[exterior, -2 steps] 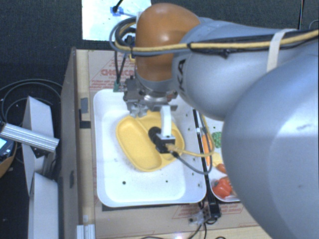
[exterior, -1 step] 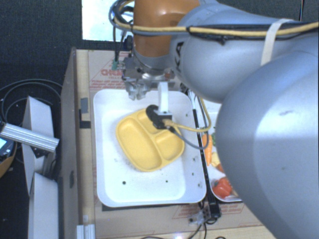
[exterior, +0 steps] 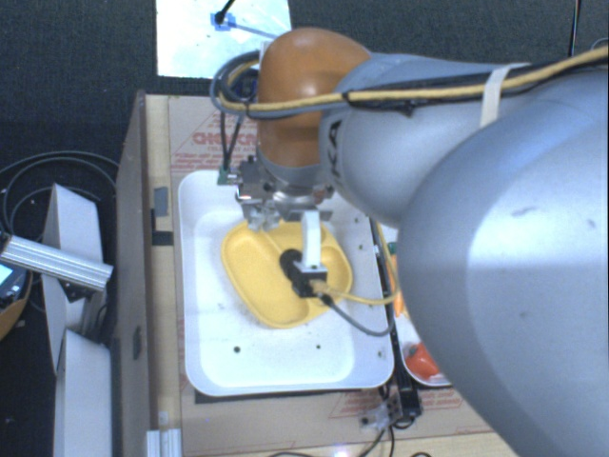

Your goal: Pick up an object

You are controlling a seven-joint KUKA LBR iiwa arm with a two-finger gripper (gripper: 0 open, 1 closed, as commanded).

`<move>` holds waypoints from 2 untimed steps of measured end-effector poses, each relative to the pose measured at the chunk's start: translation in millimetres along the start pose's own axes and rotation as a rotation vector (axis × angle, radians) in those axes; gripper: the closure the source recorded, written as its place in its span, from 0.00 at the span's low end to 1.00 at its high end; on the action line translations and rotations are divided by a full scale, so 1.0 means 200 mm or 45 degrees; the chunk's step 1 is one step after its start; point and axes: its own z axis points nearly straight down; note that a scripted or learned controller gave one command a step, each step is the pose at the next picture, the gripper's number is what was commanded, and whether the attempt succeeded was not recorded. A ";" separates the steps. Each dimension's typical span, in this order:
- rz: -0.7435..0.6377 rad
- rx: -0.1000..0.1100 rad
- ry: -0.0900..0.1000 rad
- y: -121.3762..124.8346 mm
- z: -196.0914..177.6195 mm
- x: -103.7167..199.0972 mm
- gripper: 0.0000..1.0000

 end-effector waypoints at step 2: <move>-0.003 -0.002 0.002 -0.46 -0.13 0.01 1.00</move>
